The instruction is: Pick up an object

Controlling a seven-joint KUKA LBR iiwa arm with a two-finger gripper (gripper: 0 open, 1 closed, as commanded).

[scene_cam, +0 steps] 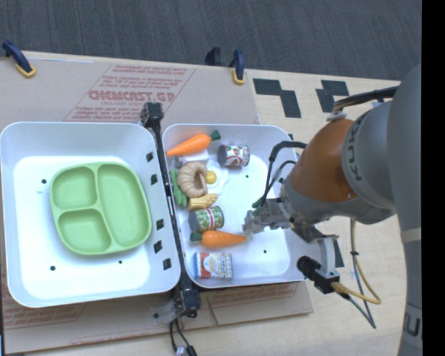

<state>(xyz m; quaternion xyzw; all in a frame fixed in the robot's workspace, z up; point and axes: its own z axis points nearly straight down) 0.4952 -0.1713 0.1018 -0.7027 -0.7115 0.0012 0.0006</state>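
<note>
Gripper (256,221) low in the right bin (276,267), just right of the lower carrot (222,238), tip near it; can't tell its opening or any hold. Surface (133,91) is cardboard-covered, clamped; dark carpet beyond. Wrist hides the bin's right wall.

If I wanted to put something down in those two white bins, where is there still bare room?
Most room is in the left bin: bare white floor rings the green divided plate, whose three compartments hold nothing. In the right bin, the left side is crowded with carrots, cans and bread; a bare strip lies between the upper can and the pincer.
</note>
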